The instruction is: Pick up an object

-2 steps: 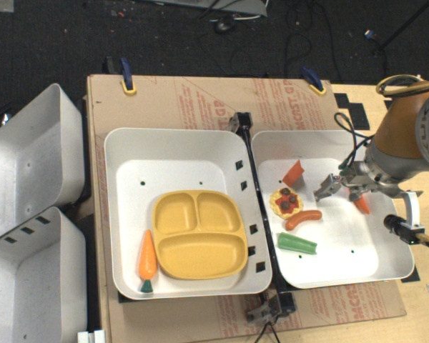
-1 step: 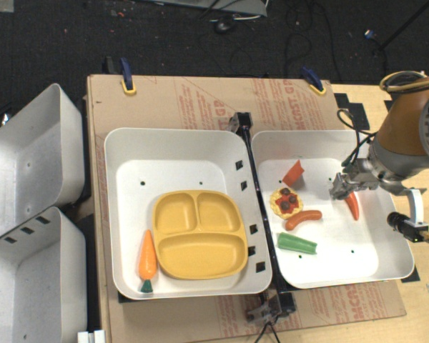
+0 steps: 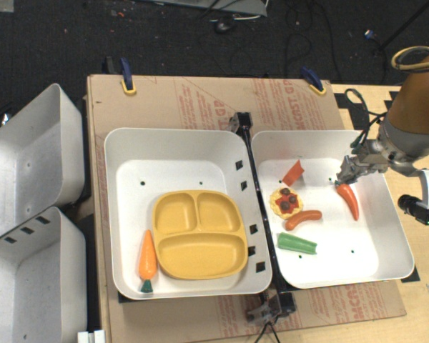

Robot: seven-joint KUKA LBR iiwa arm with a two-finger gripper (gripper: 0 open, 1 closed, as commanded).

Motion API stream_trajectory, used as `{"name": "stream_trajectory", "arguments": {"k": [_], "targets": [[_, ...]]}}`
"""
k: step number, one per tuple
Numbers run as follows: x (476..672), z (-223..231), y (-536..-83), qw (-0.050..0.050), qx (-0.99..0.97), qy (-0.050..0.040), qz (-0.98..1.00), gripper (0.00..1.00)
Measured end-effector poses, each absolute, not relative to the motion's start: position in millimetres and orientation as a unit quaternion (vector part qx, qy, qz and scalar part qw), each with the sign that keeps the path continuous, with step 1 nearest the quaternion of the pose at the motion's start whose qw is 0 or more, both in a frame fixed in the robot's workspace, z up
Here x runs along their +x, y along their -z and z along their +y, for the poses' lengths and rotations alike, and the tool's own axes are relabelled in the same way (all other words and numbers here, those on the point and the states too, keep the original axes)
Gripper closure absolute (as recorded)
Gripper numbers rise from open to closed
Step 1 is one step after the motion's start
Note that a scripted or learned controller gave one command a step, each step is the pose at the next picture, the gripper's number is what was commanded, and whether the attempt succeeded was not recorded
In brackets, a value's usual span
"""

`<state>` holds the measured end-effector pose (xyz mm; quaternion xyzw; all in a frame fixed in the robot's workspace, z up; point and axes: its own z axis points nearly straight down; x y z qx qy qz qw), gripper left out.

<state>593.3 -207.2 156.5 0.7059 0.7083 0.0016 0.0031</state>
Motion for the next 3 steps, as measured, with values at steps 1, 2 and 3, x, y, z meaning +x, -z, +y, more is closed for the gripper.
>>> {"name": "stream_trajectory", "arguments": {"k": [1, 2, 3], "targets": [[599.3, -206, -220, 0.004, 0.706, -0.0018, 0.708, 1.0], [600.4, -206, -238, 0.002, 0.706, -0.0009, 0.708, 1.0], [585.6, -152, -247, 0.0, 0.705, -0.0009, 0.71, 1.0]]}}
